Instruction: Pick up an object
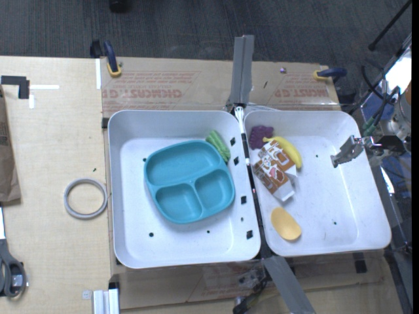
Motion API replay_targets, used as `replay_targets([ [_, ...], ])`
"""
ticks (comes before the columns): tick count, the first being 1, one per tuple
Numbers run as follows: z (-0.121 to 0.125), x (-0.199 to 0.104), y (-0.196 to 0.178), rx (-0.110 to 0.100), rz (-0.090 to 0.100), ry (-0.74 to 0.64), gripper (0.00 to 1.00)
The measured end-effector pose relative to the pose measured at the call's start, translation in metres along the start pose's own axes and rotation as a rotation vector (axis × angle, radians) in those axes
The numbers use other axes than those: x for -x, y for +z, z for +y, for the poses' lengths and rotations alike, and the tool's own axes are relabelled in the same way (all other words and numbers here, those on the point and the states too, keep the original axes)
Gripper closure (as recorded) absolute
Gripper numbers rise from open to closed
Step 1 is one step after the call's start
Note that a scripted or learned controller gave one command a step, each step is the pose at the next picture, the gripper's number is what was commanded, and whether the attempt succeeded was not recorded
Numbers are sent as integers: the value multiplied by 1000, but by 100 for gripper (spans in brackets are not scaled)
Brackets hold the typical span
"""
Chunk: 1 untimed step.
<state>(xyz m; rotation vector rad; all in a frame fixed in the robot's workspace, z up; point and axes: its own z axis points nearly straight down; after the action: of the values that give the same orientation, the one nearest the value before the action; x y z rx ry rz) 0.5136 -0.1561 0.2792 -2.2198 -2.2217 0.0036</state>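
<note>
Pale wood makes up the counter (52, 123), and its left end carries things that look to play no part in the job: a brown bag at the edge, scissors (12, 277) in the near corner, and a grey tape ring (86, 197) lying flat just outside the bins.

The left bin (124, 241) holds a blue divided tray (188, 182) set at a slant, taking up most of the floor. A green piece (218, 145) is wedged between the tray's far corner and the bin wall, so it would be awkward to reach from above.

Across the divider, the right bin (366, 234) has its items bunched against its left wall. A purple grape cluster (260, 133) sits at the far end, touching a banana (288, 151), which leans over a brown-and-white carton (275, 170) lying on its side. A yellow, rounded piece (286, 224) rests apart, nearer the front, with bare floor around it; I judge it the easiest pick, being free of neighbours.

The tool (343, 153) hangs over the bin's bare right half, well apart from the cluster, the arm coming in over the right rim. Nothing is between its fingers; whether they are spread or closed I cannot tell at this size. No object is lifted yet, so the pick lies ahead.
</note>
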Motion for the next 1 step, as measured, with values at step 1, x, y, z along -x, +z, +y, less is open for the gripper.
replay_targets([
  [1,1,0,-8,-2,0,-1,100],
])
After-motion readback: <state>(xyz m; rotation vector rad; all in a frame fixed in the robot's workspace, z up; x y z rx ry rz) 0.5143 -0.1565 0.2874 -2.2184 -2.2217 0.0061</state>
